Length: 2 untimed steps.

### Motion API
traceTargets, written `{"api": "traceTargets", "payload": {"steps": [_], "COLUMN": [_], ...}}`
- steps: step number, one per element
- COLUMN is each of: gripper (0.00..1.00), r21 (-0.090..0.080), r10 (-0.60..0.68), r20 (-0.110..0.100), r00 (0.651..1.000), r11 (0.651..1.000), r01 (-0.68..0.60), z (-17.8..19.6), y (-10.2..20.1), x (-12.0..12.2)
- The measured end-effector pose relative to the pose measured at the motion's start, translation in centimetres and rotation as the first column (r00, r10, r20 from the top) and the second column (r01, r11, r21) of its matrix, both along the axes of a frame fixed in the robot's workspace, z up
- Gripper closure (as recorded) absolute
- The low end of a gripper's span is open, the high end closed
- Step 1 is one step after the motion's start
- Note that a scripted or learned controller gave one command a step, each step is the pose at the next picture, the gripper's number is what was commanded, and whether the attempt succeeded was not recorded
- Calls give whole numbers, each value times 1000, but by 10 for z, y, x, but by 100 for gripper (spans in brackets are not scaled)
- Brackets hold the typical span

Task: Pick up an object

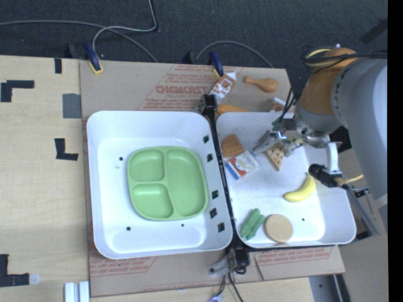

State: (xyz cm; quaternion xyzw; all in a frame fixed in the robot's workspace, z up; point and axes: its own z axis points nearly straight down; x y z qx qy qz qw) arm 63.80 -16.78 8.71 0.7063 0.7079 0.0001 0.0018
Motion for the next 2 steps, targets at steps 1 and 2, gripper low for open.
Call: {"api": "traceTargets", "payload": {"steps": [1,2], "gripper": [100,100], "r21": [-2,3], "r10": [1,1], "r20": [1,1], "r00": [1000,1000], "r11": [1000,1000], "r01": [-1,-1], "z": [10,115], "y": [0,67], "x": [0,31]}}
